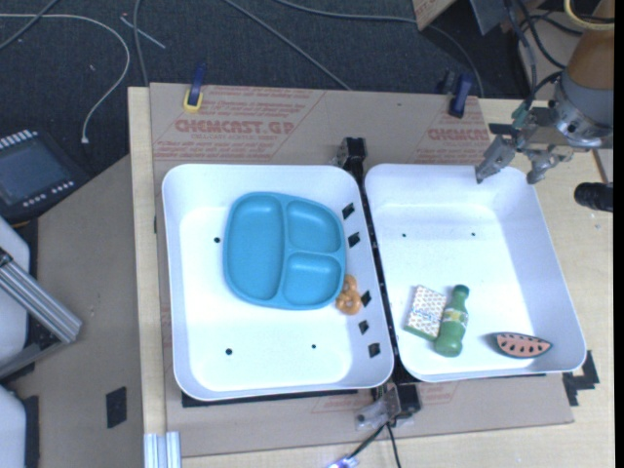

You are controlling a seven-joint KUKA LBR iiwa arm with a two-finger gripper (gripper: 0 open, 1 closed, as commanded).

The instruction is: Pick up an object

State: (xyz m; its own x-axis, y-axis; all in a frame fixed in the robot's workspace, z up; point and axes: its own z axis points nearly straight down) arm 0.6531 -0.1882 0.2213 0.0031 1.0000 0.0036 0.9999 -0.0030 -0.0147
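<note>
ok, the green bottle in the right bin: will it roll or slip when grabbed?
The green bottle lies on its side, so its round body probably rolls if nudged. It looks like smooth plastic, likely light and a bit slippery. It touches the patterned packet, which may shift with it. The gripper is open, far from it.

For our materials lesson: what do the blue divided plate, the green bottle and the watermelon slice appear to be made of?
Blue divided plate: probably moulded plastic, smooth and matte, uniform colour with rounded compartments.
Green bottle: likely toy plastic, slightly glossy, solid green with a yellowish label.
Watermelon slice: seemingly plastic or rubber play food, dull finish; too small to tell for sure.
</note>
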